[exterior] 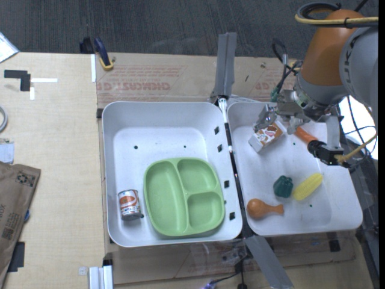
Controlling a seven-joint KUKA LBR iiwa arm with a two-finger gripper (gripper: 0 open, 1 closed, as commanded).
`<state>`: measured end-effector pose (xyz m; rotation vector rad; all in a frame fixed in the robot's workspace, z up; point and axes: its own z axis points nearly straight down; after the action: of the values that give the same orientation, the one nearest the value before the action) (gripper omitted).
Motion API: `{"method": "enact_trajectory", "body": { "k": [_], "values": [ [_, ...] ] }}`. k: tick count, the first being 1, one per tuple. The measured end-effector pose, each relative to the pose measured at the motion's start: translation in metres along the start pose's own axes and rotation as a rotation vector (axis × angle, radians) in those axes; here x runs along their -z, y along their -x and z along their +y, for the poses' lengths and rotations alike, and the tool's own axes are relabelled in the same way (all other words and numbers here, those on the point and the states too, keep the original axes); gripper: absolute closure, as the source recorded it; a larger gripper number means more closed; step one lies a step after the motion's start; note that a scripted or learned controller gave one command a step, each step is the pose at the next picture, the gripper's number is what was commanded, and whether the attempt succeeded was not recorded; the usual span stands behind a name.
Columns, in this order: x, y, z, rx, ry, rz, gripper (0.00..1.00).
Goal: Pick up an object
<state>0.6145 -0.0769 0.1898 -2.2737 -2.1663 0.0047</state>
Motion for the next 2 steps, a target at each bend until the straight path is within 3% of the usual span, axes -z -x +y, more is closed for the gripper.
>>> {"method": "enact_trajectory", "body": {
  "k": [1,2],
  "values": [
    [0.0,0.0,0.0,0.0,0.0,0.0,0.0],
    [-0.062,0.032,0.02,0.145,-0.001,0.0,0.0]
  ]
}}
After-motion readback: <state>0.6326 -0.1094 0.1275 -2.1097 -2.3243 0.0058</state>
